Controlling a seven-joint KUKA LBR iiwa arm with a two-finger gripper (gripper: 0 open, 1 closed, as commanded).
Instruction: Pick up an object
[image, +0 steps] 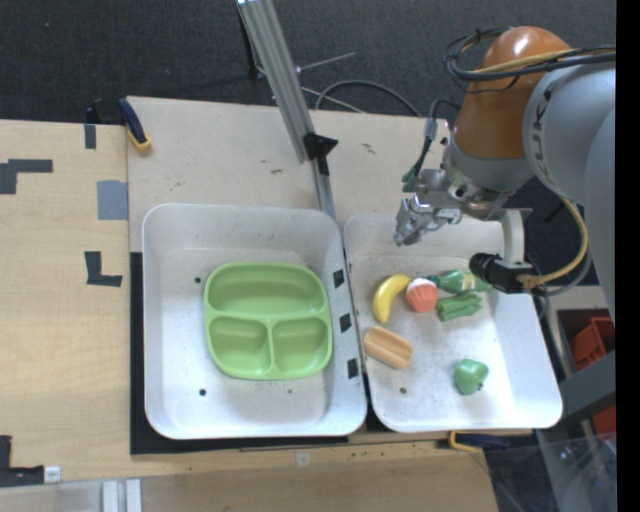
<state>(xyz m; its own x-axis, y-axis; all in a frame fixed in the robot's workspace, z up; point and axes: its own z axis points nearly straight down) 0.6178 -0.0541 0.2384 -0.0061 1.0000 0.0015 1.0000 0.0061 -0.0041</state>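
The right bin (520, 400) holds a yellow banana (389, 296), a red-and-white strawberry-like piece (421, 296), two green vegetable pieces (460, 307) beside it, a tan bread roll (388, 347) and a green pepper (470, 376). My gripper (410, 230) hangs over the bin's far left part, above and behind the banana. Nothing shows between its fingers. The left bin (170, 300) holds a green divided plate (268, 320).
A metal pole (290, 100) slants across the bench behind the bins. Black cables (350, 95) lie on the bench behind the right bin. A blue-and-yellow clamp (135, 125) sits at the far left corner. The arm's black hose (500, 272) hangs over the right bin's right side.
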